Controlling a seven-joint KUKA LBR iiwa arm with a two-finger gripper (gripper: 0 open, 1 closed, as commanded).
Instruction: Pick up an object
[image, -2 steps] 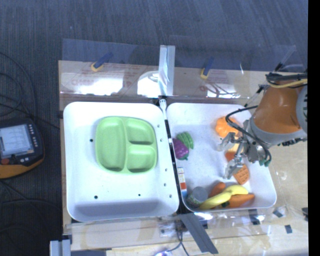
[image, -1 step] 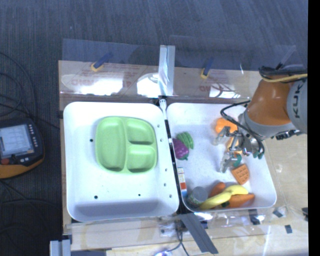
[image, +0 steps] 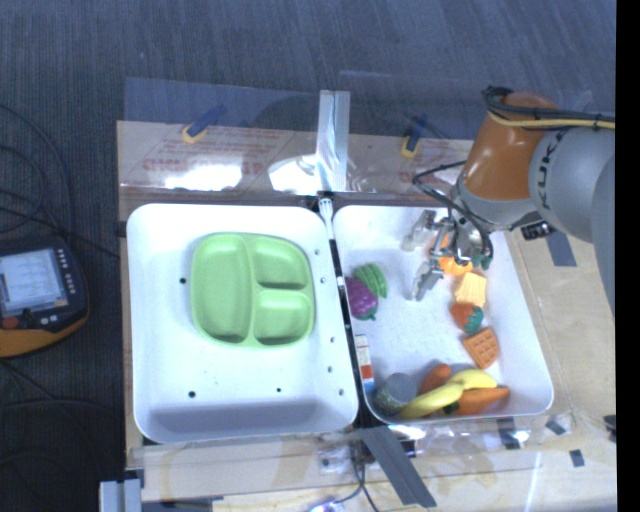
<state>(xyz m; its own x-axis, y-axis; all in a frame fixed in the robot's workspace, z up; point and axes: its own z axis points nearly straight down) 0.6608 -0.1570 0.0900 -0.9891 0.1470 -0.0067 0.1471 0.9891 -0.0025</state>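
Observation:
My gripper (image: 423, 259) hangs over the upper part of the right bin (image: 530, 330), its two metal fingers (image: 416, 234) spread open with bare bin floor between them. A small orange piece (image: 455, 266) lies just right of the gripper, against a yellow-orange block (image: 471, 288). Left of the gripper lie a green toy vegetable (image: 372, 277) and a purple one (image: 360, 299). Below are an orange-and-green toy (image: 468, 318) and an orange waffle-like piece (image: 482, 348). At the bin's front edge are a yellow banana (image: 445, 396), an orange carrot (image: 482, 399) and a grey object (image: 398, 384).
The left bin (image: 160, 380) holds a green divided plate (image: 252, 288). A raised divider (image: 340, 300) separates the two bins. A handheld screen unit (image: 35, 290) lies off the bench at the far left. The arm's orange band (image: 505, 150) stands above the right bin's back edge.

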